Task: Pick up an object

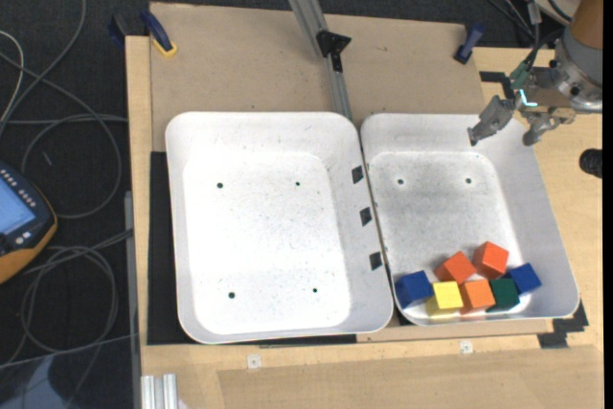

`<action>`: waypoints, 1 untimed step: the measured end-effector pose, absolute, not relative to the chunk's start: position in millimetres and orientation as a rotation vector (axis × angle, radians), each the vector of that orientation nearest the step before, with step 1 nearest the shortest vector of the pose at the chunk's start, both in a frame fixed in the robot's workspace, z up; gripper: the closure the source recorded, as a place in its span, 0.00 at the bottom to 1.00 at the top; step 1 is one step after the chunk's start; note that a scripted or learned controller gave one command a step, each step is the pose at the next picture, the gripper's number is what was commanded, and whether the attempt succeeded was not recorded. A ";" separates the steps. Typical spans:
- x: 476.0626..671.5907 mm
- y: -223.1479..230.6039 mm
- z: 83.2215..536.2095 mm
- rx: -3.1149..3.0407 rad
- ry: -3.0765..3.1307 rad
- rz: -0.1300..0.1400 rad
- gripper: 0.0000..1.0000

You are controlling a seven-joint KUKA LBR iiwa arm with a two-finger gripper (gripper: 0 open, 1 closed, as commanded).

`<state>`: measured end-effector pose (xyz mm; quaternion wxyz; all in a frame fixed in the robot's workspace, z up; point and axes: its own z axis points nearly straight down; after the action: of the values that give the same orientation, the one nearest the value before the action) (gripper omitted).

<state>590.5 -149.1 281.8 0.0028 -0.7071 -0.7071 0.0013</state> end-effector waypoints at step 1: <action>591.2 -149.1 284.3 -2.219 -2.221 0.000 0.00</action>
<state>591.2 -149.1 284.3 0.0008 -0.7068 -0.7075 0.0000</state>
